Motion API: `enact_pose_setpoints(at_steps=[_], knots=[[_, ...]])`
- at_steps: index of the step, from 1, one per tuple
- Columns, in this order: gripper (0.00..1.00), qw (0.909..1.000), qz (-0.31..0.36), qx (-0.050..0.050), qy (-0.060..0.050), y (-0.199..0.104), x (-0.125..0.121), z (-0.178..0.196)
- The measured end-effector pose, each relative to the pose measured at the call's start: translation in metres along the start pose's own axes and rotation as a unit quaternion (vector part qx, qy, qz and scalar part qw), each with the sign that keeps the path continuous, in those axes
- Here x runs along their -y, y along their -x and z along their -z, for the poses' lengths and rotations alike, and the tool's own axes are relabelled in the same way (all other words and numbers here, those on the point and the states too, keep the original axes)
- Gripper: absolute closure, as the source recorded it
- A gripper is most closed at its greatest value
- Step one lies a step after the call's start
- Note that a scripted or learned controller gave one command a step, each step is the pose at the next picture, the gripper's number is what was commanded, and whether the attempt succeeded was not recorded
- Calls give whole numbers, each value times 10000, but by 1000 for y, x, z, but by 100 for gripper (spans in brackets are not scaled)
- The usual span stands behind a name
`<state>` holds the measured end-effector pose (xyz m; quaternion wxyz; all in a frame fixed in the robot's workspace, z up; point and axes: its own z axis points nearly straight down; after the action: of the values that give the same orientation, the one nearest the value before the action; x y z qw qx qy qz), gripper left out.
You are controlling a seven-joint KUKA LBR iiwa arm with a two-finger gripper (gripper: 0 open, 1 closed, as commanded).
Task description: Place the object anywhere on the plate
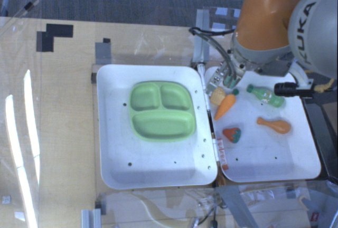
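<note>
A green plate (161,111) with three compartments lies in the left white bin (113,163). My gripper (224,81) hangs low over the far left corner of the right bin (296,166), under the orange band of the arm (266,8). Just below it lie a small beige piece (217,96) and an orange carrot (225,104) with a green top, side by side. I cannot make out whether the gripper touches either of them. Nothing lies on the plate.
In the right bin there are also a red strawberry (232,134), a green bottle (265,94) and an orange gourd-shaped toy (274,125). The raised rims of the two bins meet between the plate and the gripper. Cables loop beside the wrist.
</note>
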<state>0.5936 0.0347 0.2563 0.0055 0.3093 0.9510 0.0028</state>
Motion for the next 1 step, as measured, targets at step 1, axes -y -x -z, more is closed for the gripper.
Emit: enact_pose_setpoints(at_steps=[1], knots=[[100, 10000, 36, -17, -12, -10, -43, -27]])
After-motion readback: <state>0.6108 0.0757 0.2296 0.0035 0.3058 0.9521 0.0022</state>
